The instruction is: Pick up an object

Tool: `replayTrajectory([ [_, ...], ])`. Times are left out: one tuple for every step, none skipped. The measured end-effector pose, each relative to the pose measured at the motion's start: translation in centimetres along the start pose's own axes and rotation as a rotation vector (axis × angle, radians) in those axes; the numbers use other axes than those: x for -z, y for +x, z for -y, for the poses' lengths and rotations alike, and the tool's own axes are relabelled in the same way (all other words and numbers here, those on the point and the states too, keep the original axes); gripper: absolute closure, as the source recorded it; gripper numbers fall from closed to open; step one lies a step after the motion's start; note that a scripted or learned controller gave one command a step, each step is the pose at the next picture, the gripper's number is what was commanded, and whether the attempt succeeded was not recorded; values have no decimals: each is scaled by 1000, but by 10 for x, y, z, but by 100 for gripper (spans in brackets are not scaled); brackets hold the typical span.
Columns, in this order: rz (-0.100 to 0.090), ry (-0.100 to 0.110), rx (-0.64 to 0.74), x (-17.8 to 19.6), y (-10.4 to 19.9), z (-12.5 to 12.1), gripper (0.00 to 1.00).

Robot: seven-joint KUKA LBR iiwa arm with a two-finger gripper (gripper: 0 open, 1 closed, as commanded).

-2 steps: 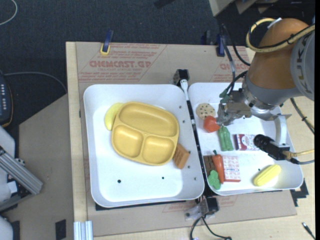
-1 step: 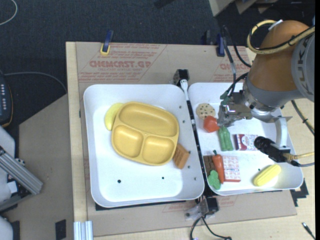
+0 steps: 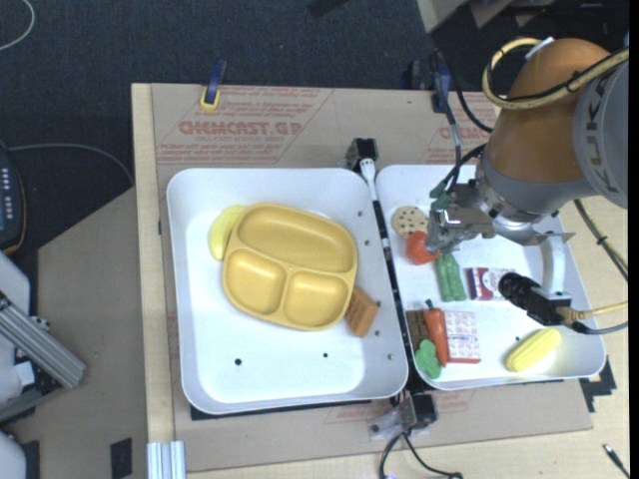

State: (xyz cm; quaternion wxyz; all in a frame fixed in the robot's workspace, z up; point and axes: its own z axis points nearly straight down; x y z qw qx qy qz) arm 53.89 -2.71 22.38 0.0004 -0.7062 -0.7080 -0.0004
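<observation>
Gripper (image 3: 446, 230) hangs low in the right bin (image 3: 584, 362), whether its jaws are wide or narrow I cannot tell, with an orange-red toy (image 3: 418, 248) just beside them, so lifting is not yet done.

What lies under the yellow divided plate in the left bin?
A pale yellow piece sticks out from beneath the yellow three-compartment plastic plate at its left edge; the plate hides the rest. A brown block leans against its right edge.

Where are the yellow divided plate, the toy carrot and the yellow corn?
yellow divided plate (image 3: 290, 264): camera view, middle ridge.
toy carrot (image 3: 434, 325): camera view, orange body.
yellow corn (image 3: 533, 349): camera view, middle of the cob.
</observation>
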Motion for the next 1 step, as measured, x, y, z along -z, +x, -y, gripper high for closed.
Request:
replayTrajectory([
  [0, 2, -3, 1, -1, 3, 100],
])
